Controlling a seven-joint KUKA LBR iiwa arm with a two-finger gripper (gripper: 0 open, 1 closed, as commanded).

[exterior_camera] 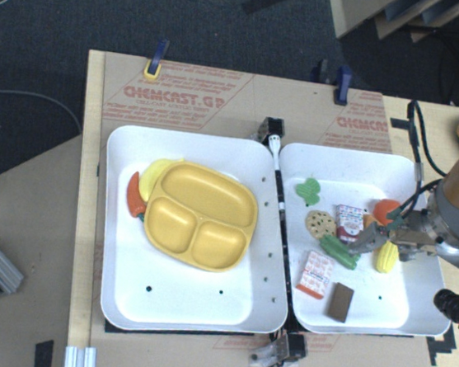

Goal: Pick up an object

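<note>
Your gripper (370,238) sits low in the right bin (381,168), its grasp state impossible to tell. Beside it: green piece (338,251), yellow corn (387,257), cookie (318,223). Toward the near rim: brown block (339,301). Left bin (172,309): yellow divided tray (199,215).

In the right bin, a green pickle-like piece (338,251) lies flat at a slant. It sits beside a small yellow corn cob (386,258), below a red-and-white packet (349,221).
</note>
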